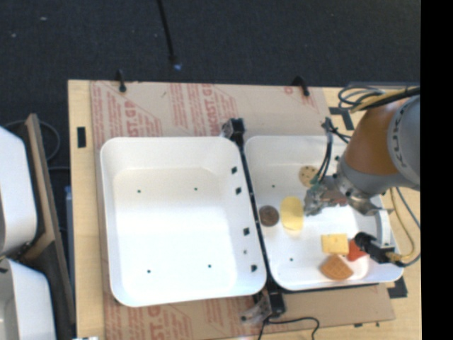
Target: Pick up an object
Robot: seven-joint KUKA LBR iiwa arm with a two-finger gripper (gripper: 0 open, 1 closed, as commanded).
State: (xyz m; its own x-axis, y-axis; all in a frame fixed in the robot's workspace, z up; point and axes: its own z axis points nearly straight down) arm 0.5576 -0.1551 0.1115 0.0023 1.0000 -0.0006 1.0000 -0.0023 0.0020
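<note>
In the right bin (283,154) lie a pale yellow lump (292,213), a brown disc (269,216), a tan cookie (307,174), a yellow block (335,244), an orange wedge (336,268) and a small red piece (356,252). My gripper (313,202) hangs low in this bin, just right of the yellow lump and touching or nearly touching its edge. The grey and orange arm (375,151) comes in from the right above it. Whether anything sits between the fingers is hidden.
The left bin (113,161) sits beside the right one, their rims joined by black clips (237,170). Both rest on a cardboard sheet (170,108) over the bench. Cables run by the right bin's far right side.
</note>
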